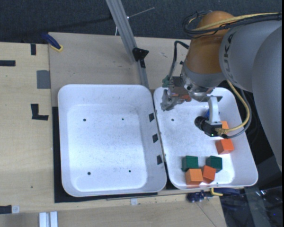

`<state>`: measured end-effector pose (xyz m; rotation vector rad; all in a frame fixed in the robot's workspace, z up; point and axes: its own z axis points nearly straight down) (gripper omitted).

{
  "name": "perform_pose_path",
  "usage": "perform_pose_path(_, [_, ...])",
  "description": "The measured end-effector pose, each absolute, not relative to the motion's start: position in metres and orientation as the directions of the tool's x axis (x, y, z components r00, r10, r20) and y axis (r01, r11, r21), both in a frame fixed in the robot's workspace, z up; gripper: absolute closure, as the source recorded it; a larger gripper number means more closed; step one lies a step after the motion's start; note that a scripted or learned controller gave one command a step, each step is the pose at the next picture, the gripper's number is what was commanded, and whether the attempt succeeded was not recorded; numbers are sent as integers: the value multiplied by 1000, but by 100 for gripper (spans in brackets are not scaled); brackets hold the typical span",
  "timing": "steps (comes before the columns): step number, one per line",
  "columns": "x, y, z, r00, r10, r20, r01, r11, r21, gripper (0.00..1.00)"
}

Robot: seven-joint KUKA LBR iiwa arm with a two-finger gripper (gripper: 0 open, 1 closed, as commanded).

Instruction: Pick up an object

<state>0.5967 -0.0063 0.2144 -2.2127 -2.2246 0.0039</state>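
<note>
- Grey two-finger gripper (169, 100): over the far left corner of the right shallow white plastic bin (180, 126); jaw state cannot be told.
- Small orange cubes (194, 176), (209, 173), (224, 146) and dark green cubes (190, 162), (214, 162): clustered at that bin's near end, well apart from the gripper.
- Left shallow white plastic bin (104, 141): alongside.

We saw a slanted metal pole (125, 27) behind the bins, and a blue-yellow clamp (53, 41) (small) at the bench's far-left corner.

Bulky grey arm (255, 56) with an orange band (206, 41), looping yellow cables (241, 18) and a metallic pincer (168, 100).
</note>
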Motion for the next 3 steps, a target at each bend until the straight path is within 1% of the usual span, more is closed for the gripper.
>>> perform_pose_path(2, [539,89,210,-7,1000,1,1000,7,-4,100])
perform_pose_path(3, [540,86,210,-2,1000,0,1000,2,-3,0])
